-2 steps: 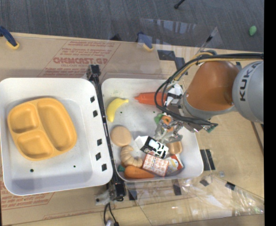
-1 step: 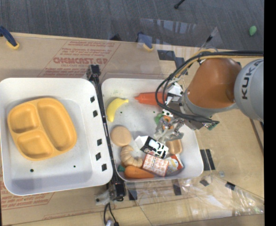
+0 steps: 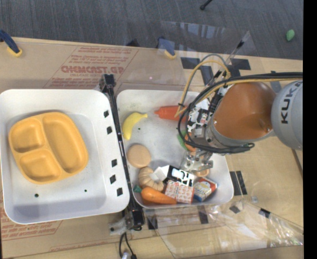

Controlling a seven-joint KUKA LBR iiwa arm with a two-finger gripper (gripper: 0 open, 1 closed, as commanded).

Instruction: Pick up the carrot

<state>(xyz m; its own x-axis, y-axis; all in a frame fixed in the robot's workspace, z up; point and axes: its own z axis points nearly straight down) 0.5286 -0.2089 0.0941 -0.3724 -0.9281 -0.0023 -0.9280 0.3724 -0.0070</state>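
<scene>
Since the carrot (image 3: 155, 197) lies on its side at the near edge of the right bin (image 3: 163, 99), wedged against small printed boxes (image 3: 179, 191) and a pale knobbly piece (image 3: 146, 175), the pick would go best from straight above, fingers across its narrow width. It looks smooth, orange and tapered, so it may roll or slip. Another orange piece (image 3: 168, 111) sits at the far side beside a yellow banana (image 3: 132, 123), with a tan round disc (image 3: 139, 155) between. The tool (image 3: 197, 163) hangs over the clutter right of the carrot; whether it is open I cannot tell. A yellow divided plate (image 3: 47, 145) rests in the left bin (image 3: 7, 198) on the desk (image 3: 34, 63).
</scene>
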